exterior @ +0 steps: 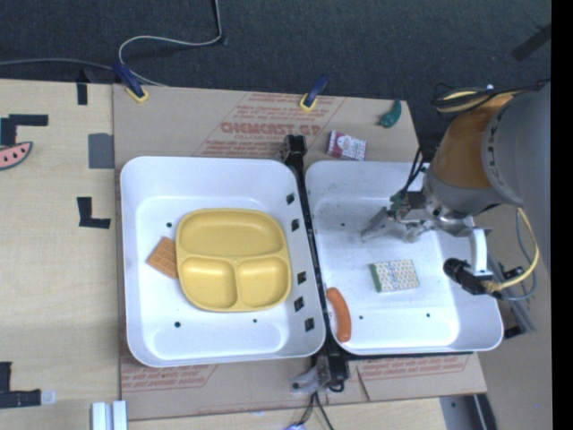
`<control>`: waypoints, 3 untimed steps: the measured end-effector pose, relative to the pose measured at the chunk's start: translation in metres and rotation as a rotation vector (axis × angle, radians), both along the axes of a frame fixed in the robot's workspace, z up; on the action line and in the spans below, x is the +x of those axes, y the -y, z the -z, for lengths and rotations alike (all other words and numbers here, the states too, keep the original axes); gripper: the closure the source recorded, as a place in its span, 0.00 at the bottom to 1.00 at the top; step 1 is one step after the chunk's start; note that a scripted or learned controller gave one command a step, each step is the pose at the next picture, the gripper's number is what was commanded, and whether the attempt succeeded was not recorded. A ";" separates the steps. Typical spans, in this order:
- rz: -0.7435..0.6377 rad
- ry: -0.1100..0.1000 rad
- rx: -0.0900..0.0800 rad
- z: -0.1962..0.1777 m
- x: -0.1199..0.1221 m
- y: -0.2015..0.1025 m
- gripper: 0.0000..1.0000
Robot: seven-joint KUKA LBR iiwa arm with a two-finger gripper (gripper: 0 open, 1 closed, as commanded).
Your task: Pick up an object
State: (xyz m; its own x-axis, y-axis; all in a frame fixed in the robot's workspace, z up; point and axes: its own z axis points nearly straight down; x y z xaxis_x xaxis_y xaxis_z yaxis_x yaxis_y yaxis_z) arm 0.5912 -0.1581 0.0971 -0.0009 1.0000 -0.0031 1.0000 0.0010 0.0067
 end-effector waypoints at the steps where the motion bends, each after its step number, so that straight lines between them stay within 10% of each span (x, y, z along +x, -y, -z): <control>1: -0.001 0.000 0.001 -0.009 0.000 -0.001 1.00; 2: -0.001 -0.001 0.001 -0.009 0.000 -0.001 0.00; 3: -0.001 -0.001 0.003 -0.019 0.000 -0.001 1.00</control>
State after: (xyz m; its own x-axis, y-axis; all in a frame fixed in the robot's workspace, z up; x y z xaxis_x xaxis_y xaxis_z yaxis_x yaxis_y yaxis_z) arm 0.5915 -0.1567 0.1157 -0.0020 1.0000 -0.0005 1.0000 0.0020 0.0060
